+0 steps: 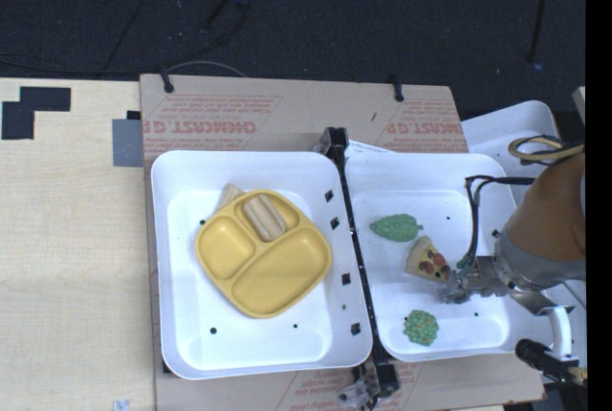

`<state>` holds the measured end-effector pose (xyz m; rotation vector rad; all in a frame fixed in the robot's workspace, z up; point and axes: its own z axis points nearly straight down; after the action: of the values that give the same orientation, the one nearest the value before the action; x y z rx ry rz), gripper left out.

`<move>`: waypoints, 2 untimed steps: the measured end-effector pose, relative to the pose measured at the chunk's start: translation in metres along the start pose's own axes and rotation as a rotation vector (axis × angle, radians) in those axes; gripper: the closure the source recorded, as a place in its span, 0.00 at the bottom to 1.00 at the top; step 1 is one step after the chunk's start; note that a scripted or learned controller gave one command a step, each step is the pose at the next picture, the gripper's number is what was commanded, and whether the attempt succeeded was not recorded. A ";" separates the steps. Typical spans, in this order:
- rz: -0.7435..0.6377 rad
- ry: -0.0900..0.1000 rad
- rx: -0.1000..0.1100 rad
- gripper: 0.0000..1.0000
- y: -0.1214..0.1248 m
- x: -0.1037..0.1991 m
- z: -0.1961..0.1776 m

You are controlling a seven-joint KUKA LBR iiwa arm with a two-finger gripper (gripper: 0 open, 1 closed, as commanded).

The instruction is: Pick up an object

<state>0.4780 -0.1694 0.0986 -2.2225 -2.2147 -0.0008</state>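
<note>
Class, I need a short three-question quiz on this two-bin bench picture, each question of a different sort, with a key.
1. True or false: the yellow tray lies in the left bin.
2. Which thing lies nearest the gripper? A) green leaf B) pizza slice C) green ball
3. Fill in: the right bin holds ___ loose things.

Key: 1 true; 2 B; 3 three.
</note>
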 end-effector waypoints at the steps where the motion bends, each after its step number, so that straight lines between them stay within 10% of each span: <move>1: -0.005 -0.004 -0.005 1.00 0.007 -0.002 -0.060; 2: -0.006 -0.003 -0.002 1.00 0.014 0.006 -0.110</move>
<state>0.4924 -0.1639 0.2081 -2.2185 -2.2232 0.0004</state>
